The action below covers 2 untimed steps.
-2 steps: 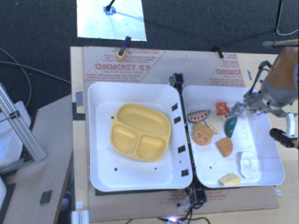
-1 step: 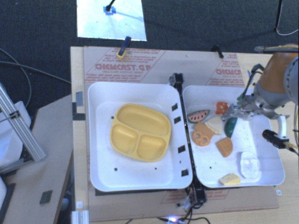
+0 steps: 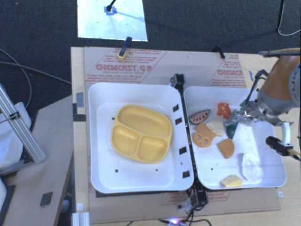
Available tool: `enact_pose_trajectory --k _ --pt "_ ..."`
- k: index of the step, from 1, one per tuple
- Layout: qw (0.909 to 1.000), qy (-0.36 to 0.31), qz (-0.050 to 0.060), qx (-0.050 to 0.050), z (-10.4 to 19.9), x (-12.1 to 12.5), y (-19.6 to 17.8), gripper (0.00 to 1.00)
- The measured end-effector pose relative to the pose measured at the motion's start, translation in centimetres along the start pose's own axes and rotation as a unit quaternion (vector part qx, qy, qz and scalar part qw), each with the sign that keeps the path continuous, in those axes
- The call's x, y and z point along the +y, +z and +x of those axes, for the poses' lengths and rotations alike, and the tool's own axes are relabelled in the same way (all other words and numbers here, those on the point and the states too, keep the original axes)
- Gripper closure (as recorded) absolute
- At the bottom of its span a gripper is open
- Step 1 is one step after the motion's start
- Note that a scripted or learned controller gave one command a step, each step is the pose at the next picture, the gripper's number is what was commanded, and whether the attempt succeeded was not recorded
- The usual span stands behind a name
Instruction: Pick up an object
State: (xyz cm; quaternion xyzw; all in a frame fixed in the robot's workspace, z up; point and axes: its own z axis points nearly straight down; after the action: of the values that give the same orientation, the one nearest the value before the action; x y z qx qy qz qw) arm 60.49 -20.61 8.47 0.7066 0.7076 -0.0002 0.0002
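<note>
The right bin (image 3: pixel 277 178) holds several toy foods. A watermelon slice (image 3: pixel 199 116) and a red piece (image 3: pixel 224 109) lie at its far left. Nearer are an orange pretzel (image 3: pixel 203 137), a cream wedge (image 3: pixel 215 126), a teal piece (image 3: pixel 230 130) and an orange bread piece (image 3: pixel 226 148). A clear white lump (image 3: pixel 249 165) and a yellow cheese block (image 3: pixel 231 181) lie near the front. My gripper (image 3: pixel 236 118) hangs low over the bin's middle, just above the teal piece and right of the red piece. Whether it touches the teal piece is unclear.
The left bin (image 3: pixel 101 173) holds a yellow divided plate (image 3: pixel 141 133). A black divider with clips (image 3: pixel 184 131) runs between the bins. The arm's wrist (image 3: pixel 277 91) covers the right bin's far right corner, and a black part (image 3: pixel 278 146) juts over its right rim.
</note>
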Motion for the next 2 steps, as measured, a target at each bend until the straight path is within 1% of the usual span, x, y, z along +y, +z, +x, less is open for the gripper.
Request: enact_pose_trajectory --k 1,2 --pt "1.0 0.0 -0.003 0.0 0.0 0.2 -1.1 1.0" --pt "1.0 -0.005 -0.006 0.0 6.7 2.4 -11.1 1.0"
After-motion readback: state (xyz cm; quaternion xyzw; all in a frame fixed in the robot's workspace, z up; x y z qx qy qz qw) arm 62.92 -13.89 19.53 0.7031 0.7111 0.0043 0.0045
